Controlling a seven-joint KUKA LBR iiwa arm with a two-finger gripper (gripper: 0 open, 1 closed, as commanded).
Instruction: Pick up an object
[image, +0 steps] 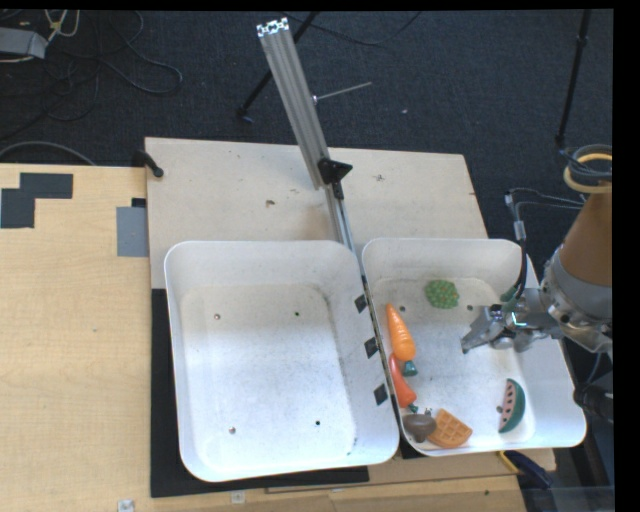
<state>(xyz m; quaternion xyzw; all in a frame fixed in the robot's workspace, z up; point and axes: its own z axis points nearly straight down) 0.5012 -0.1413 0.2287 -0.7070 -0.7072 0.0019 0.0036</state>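
Bench (240, 190): pale board top, slightly marked; adjoins a light wood surface (70, 340) on the left, which carries grey and black patches; two shallow white bins rest on the board side by side, left bin (190, 290) and right bin (470, 250), rims touching along the middle; a black mat (162, 400) shows under the left bin's edge; a metal rail (300, 100) slants across the board's far side.

the right bin (440, 256) has open floor mid-bin, hemmed by carrots (400, 340) along the divider, broccoli (441, 293) behind, watermelon slice (511, 405) and waffle (451, 429) in front.
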